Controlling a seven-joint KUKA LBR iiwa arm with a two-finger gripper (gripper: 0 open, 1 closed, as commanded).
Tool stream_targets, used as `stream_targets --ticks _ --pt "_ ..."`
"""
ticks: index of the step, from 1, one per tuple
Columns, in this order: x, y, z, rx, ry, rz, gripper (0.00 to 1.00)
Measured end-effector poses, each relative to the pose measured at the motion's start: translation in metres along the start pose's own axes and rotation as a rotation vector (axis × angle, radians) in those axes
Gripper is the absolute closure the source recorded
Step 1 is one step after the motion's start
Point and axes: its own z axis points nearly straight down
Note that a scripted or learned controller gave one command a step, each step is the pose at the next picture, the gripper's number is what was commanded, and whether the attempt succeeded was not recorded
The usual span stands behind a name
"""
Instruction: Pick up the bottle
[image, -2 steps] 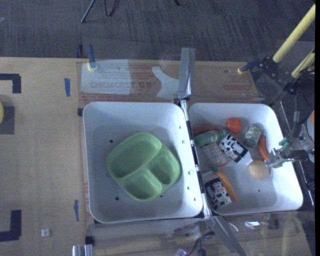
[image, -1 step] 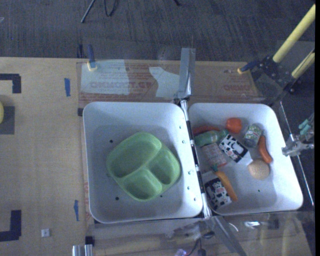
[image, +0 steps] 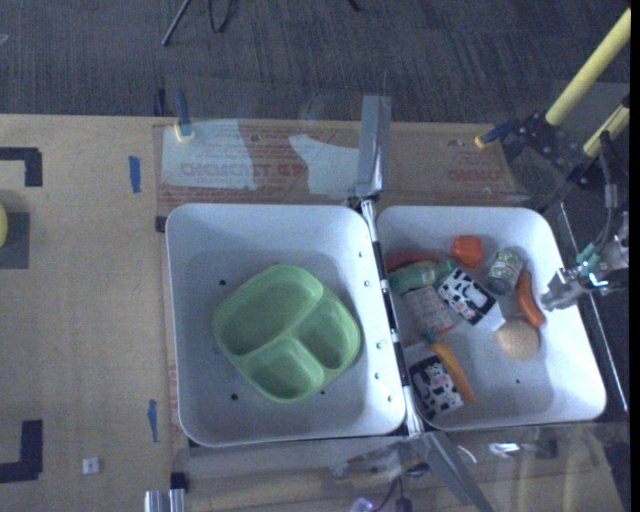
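Several small items found crowded in the right-hand shallow white bin (image: 575, 400); took the pale beige ball (image: 518, 340) there as the landmark. Nearest, on the near left of the ball, noted a black-and-white cow-print box (image: 434, 387) with an orange carrot-shaped toy (image: 452, 367) touching it. Beyond the ball and to its left, picked out the green plastic bottle (image: 418, 274), lying on its side close to the wall between the bins. Saw it hemmed in: a second cow-print carton (image: 467, 297) just on the ball's side of it, a red piece (image: 405, 258) touching its far edge. Placed the two-finger gripper (image: 568, 290) right of the ball and slightly beyond, over the bin's right rim, well apart from the bottle; could not tell whether open or closed, too small and blurred.

Judged the bottle light, hollow, fairly stiff yet smooth and round, so apt to roll or slip. Reckoned the best hold across the middle of the body, square to its long axis, clear of the neighbours.
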Motion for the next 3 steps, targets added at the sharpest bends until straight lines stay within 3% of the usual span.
stream_targets --ticks 1,2,3 --pt "-0.013 -0.003 0.088 0.003 0.001 0.160 1.00" --pt "-0.013 -0.003 0.088 0.002 0.001 0.160 0.00" --pt "0.084 0.012 0.118 0.007 0.002 0.573 0.00"
